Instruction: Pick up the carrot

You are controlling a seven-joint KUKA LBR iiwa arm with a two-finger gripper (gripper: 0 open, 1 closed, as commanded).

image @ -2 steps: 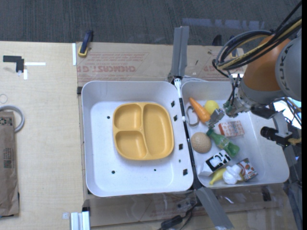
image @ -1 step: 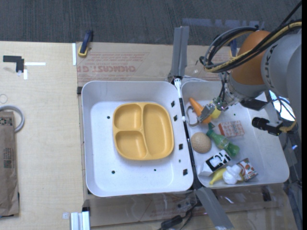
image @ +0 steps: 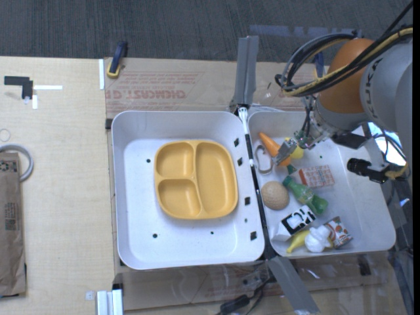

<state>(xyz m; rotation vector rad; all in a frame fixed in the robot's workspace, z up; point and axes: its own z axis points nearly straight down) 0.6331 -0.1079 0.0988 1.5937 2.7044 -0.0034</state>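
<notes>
Banana (image: 296,242) foreground, carrot (image: 268,142) beside jaws (image: 287,152)

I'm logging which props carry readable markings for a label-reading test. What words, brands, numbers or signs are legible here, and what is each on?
"CHEMICAL GU...", mirrored red print, partly legible: on the cardboard sheet behind the left bin.
Print on the brown paper bag: too small to read.
Red-and-white packet in the right bin: blurred.
Black-and-white card: pattern, no readable text.
Small carton: blurred.

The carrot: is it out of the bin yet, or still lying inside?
Inside. The carrot lies in the right bin, near its left wall, with the gripper right beside it.
</notes>
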